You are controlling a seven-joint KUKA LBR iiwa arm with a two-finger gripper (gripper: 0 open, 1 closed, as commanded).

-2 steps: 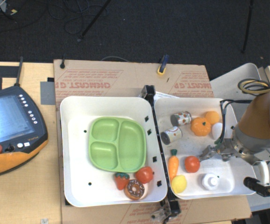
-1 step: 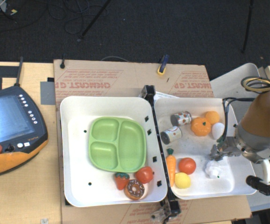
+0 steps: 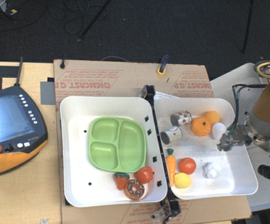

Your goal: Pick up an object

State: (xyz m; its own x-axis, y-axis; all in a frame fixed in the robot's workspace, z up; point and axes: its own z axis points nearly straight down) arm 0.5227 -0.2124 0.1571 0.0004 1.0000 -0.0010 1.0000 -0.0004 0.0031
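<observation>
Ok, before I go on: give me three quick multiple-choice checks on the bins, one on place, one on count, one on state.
1. Where does the green plate lie?
A. in the left bin
B. in the right bin
C. on the cardboard

2. How many tomatoes are there across both bins?
A. one
B. two
C. four

3. How does the carrot sit?
A. held by the gripper
B. standing on the plate
C. lying in the right bin by the divider

Key: 1 A, the plate fills the middle of the left bin. 2 B, one tomato in the left bin, another tomato in the right bin. 3 C, it lies along the divider, apart from the gripper.
</observation>
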